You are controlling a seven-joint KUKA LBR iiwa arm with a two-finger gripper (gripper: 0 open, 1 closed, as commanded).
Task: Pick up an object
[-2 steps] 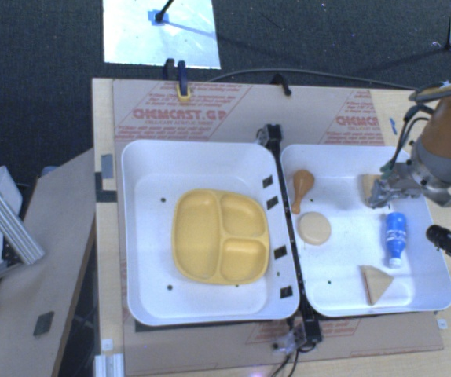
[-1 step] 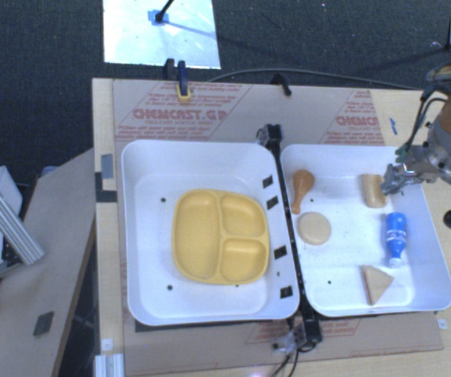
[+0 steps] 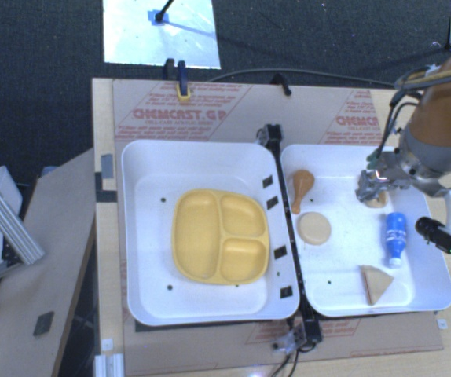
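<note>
My gripper (image 3: 371, 188) is low in the right bin (image 3: 343, 305), near its far right side. A small tan piece (image 3: 379, 202) peeks out just below it, mostly covered, and whether they touch is unclear. A blue bottle with a white cap (image 3: 395, 238) lies just to the right and nearer the front. Also in this bin are a tan drumstick-shaped toy (image 3: 300, 187), a round beige disc (image 3: 314, 228) and a tan wedge (image 3: 375, 283).
The left bin (image 3: 143, 210) holds a yellow divided plate (image 3: 220, 236). Black clips (image 3: 276, 203) sit along the ridge where the two bins meet. The arm's orange and grey wrist (image 3: 441, 124) hangs over the right bin's far right corner.
</note>
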